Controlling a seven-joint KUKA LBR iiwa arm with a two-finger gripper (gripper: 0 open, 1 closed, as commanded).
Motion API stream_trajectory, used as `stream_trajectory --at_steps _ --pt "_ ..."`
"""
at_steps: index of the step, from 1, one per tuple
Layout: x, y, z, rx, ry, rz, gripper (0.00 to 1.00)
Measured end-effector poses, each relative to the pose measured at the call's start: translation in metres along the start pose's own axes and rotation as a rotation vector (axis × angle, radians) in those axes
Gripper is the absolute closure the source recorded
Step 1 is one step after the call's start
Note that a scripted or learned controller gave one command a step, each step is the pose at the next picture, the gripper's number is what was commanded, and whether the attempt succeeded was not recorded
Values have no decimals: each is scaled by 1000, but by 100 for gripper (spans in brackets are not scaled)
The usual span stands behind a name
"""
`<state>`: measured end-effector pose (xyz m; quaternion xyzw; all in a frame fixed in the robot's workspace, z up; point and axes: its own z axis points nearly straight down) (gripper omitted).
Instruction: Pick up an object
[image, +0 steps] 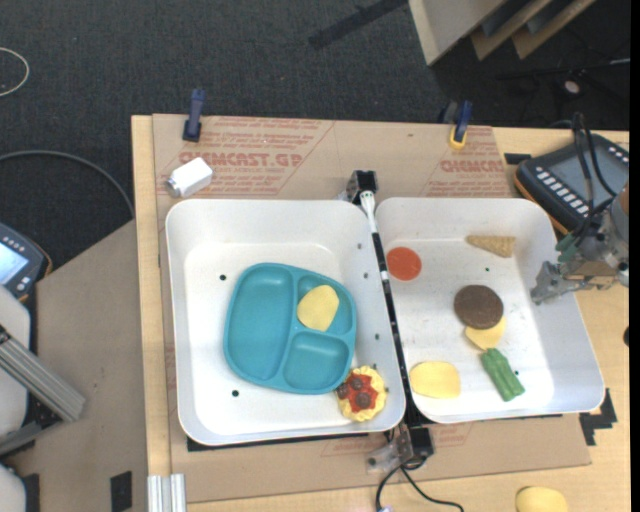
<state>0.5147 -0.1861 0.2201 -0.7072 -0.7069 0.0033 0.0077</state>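
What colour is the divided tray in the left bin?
Teal blue tray, seen clearly in the camera view.

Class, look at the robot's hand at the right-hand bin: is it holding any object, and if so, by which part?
Nothing is held. The hand sits at the right bin's right rim, apart from the food items.

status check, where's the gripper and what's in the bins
Gripper at right bin's right wall, holding nothing seen. Nearest: brown disc, green stick. Teal tray in left bin. Nothing in the way.
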Motion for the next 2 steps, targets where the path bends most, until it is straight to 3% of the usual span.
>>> stream_trajectory --at_steps 1,2 --pt "47 3 -325 -38 -12 -4 100" --pt "29 -41 -209 -4 -4 3 100"
